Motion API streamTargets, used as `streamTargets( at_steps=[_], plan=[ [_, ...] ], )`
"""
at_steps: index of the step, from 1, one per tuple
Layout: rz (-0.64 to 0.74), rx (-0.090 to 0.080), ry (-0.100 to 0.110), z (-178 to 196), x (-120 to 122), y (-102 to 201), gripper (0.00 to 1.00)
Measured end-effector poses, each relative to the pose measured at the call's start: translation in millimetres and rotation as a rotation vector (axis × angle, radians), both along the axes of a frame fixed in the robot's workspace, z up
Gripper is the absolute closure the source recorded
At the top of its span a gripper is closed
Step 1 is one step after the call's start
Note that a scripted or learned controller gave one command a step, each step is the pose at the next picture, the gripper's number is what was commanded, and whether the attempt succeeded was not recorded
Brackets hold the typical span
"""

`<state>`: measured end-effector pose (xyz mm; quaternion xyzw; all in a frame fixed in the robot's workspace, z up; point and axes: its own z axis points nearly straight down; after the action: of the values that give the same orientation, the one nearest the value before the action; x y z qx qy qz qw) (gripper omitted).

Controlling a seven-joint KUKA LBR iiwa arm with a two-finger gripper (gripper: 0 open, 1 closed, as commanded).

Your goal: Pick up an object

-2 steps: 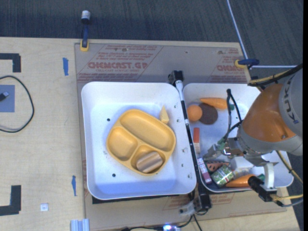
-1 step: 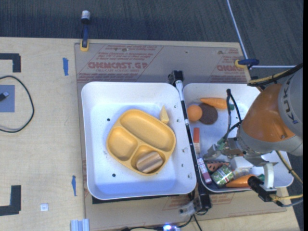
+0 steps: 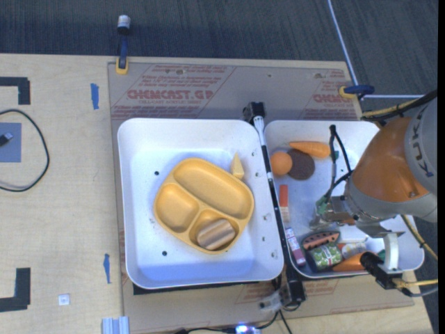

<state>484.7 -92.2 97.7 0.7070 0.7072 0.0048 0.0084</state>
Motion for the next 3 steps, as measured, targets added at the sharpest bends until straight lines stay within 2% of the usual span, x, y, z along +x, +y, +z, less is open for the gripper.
streamTargets(
  at_steps=[1,2,3],
  plan=[
    [0.000,0.000,0.000,0,0,0,0.00],
    [0.000,-0.001,-0.004,10,1,0,1.00],
    [0.000,-0.001,-0.004,10,1,0,0.00]
  ],
)
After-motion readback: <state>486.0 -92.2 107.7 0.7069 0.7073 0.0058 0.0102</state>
